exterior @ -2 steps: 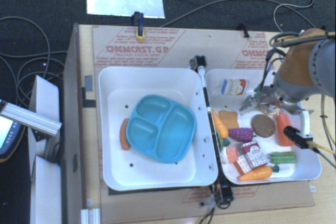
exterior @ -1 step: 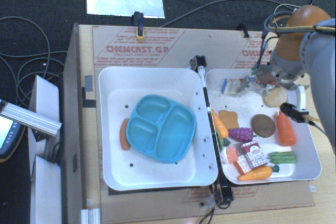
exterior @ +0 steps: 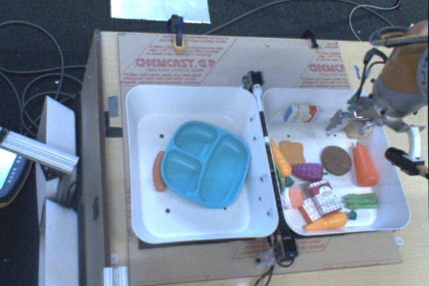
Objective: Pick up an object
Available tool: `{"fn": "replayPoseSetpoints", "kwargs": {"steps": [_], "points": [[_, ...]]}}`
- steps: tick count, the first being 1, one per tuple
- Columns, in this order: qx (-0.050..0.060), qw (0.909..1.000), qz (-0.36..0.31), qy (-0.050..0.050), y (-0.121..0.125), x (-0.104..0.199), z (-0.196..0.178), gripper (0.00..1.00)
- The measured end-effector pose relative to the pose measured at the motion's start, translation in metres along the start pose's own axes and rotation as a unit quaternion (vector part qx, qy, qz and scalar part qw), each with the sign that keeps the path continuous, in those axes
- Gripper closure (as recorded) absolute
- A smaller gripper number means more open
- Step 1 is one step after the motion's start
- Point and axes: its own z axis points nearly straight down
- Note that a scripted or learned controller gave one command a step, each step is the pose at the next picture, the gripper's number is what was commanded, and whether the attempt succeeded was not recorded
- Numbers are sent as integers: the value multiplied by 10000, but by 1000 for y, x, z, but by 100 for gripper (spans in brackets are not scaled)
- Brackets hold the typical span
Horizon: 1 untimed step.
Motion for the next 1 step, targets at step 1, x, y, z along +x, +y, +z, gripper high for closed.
{"fn": "replayPoseSetpoints", "kwargs": {"steps": [1], "points": [[13, 10000, 4, 6, -39, 40, 29, 0]]}}
